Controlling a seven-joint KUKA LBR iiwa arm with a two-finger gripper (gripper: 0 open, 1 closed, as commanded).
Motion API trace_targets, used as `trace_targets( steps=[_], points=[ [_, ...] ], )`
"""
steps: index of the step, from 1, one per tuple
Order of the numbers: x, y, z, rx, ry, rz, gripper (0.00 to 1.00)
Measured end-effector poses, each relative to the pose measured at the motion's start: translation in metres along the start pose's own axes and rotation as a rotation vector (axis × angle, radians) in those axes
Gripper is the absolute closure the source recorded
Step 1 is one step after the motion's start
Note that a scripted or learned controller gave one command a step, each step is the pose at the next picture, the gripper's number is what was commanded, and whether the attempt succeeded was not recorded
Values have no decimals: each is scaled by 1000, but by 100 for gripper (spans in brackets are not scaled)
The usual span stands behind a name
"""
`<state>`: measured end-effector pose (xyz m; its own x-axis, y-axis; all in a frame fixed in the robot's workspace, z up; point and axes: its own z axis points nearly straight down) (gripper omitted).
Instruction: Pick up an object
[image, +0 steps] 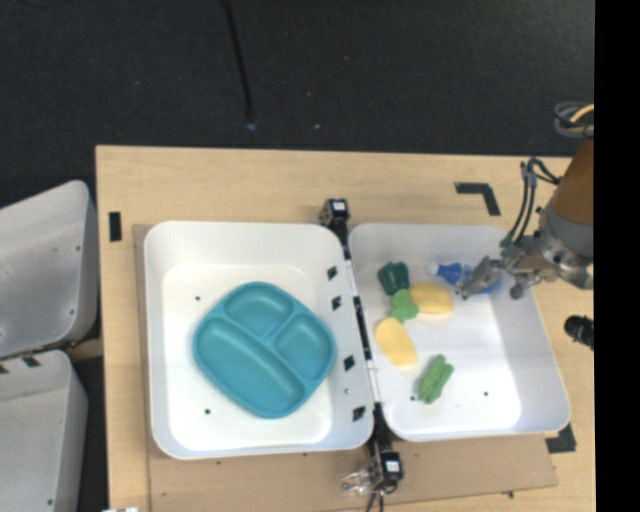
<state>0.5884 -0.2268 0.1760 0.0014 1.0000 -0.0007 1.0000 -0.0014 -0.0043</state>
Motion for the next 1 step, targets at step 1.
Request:
trace_targets(
  steps=[1],
  points=[
    [0,9,54,-1,0,-3,0]
  ],
)
